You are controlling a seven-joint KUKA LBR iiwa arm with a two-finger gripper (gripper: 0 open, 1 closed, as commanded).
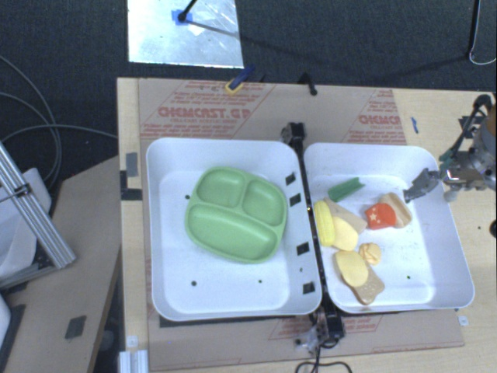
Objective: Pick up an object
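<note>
The right bin (435, 286) holds several toy foods. A green bean-like piece (345, 187) lies near its back. A red and tan piece (386, 213) sits toward the right. A yellow corn cob (324, 223) lies by the left wall beside a pale wedge (346, 224). Below them are a small orange lump (370, 252), a yellow slice (352, 267) and a tan bread slice (371, 288). My gripper (423, 183) reaches in from the right edge, over the bin's back right part, above and right of the red piece. Nothing shows between its fingers.
The left bin (167, 286) holds a green divided plate (235, 213). A black divider (304, 216) with clips runs between the bins. Cardboard (233, 111) lies under both bins. A metal sheet (182, 22) sits at the back, and cables cross the dark floor.
</note>
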